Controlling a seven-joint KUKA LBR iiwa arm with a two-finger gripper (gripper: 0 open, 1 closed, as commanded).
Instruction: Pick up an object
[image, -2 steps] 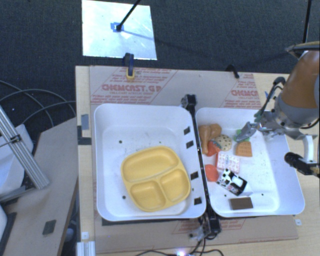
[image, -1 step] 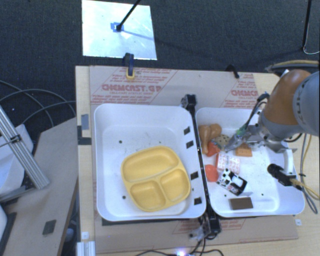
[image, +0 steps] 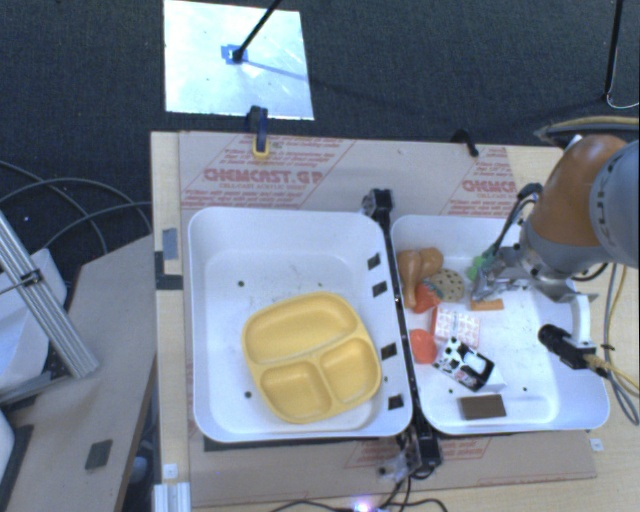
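Camera view: the gripper (image: 487, 283) sits low in the right bin (image: 575, 405), whether spread or closed I cannot tell; toys (image: 455, 325) cluster at its eight o'clock; best single out one clear of its neighbours.

Your arm (image: 585, 205) reaches in from the right, wrist bent down, gripper (image: 487, 283) lowered; jaw state indiscernible.

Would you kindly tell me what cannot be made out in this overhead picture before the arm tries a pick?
- Pincer, camera view: the wrist hides its fingers, so open or shut is unclear.
- Green item: partly covered by the pincer; identity unclear.
- Black-and-white object: too small to identify.
- Arm: cut off by the right edge.
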